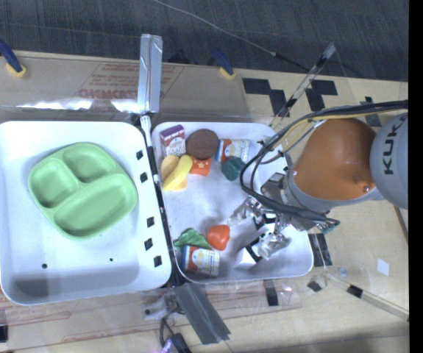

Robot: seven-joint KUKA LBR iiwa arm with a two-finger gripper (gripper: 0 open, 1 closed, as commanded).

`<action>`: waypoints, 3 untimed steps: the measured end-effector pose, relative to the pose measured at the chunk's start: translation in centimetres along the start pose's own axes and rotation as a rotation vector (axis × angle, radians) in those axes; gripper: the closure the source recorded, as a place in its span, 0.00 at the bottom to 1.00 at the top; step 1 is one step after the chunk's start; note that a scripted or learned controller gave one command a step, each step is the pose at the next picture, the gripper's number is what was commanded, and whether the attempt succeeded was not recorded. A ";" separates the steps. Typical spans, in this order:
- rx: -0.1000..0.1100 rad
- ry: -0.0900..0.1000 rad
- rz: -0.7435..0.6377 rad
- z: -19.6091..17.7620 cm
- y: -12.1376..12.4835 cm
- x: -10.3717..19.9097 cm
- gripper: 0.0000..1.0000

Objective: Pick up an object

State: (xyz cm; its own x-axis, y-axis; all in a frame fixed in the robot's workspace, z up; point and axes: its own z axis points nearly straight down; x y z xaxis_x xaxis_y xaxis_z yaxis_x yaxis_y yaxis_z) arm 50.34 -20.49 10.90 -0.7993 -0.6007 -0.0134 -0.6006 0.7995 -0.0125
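Note:
My gripper [256,231] hangs low over the right bin [218,201], near its front right part. Its two fingers stand apart, open, with bare white bin floor between them. A small orange-red object [218,235] lies just left of the fingers, not touching them. Beside it sit a green leafy piece [188,237] and a labelled can [201,262] on its side. Farther back lie a yellow piece [175,172], an orange block [200,168], a brown round object [204,143], a small box [173,140], a teal object [232,168] and a small labelled pack [235,150].
The left bin [20,263] holds a green divided plate [84,188]. A black-marked divider [152,197] runs between the bins. The arm's orange band [332,160] and cables [270,149] overhang the right bin's right side.

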 end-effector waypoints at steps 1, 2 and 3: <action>0.000 0.008 -0.152 0.1 -1.5 -1.3 0.00; -0.009 0.009 0.022 0.8 -5.8 -9.0 0.00; -0.013 0.013 0.054 1.8 -1.8 -2.7 0.00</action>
State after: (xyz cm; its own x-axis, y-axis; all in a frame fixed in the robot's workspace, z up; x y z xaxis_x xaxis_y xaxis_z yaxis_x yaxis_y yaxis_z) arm 53.62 -20.33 9.17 -0.8307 -0.5568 -0.0007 -0.5568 0.8307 0.0013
